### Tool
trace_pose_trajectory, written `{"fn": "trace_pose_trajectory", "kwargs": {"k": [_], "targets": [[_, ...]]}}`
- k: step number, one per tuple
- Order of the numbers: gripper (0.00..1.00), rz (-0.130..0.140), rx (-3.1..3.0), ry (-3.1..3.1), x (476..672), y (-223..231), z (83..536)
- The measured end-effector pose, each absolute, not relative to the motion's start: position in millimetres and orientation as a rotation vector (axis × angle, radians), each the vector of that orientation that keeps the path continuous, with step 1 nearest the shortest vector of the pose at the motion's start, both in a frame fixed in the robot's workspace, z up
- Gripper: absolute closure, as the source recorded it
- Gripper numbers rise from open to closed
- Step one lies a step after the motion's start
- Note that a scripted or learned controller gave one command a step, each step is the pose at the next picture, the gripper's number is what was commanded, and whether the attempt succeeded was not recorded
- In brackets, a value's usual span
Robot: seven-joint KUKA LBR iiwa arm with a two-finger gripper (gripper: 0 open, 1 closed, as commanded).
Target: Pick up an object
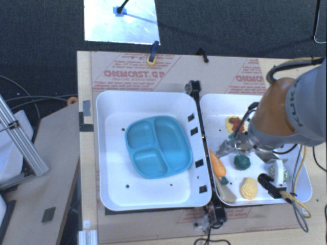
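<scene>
A: Entry, bench side. Arm is low over the right bin [306,188]. Gripper [231,146] sits at the bin's left half, among the toys. Status of pick?

B: Not done, as far as I can judge. Nothing seen between the fingers. Whether they are spread or closed, I cannot tell (the wrist and orange band hide most of the hand from up here).

A: Candidates near it?

B: Dark green object [241,162], just beside the gripper on its near side, lying on the bin floor. Small, rounded, lumpy, possibly a toy vegetable. Orange carrot [217,164] also close, against the bin's left wall, lying lengthwise. Yellow corn piece [249,188] further toward the front, apart from the hand. A small red-and-yellow item [234,121] on the gripper's far side, too small to name.

A: Left bin [110,188]?

B: Holds a blue divided plate [159,146], well apart from the hand.

A: Remaining work?

B: By my reading, all of it: close on something, lift clear. The green piece looks the likeliest target.
</scene>
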State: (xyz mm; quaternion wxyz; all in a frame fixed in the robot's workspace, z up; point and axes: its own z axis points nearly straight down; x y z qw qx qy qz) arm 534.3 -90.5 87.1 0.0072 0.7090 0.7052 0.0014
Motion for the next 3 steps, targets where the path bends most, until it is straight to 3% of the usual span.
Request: {"fn": "trace_pose_trajectory", "kwargs": {"k": [1,2,3], "targets": [[0.00,0.017,2.203,2.229,553.1,-13.3,191.0],[0.00,-0.002,2.222,2.227,483.7,8.2,183.7],[0.00,0.012,2.206,2.228,572.1,56.3,189.8]]}}
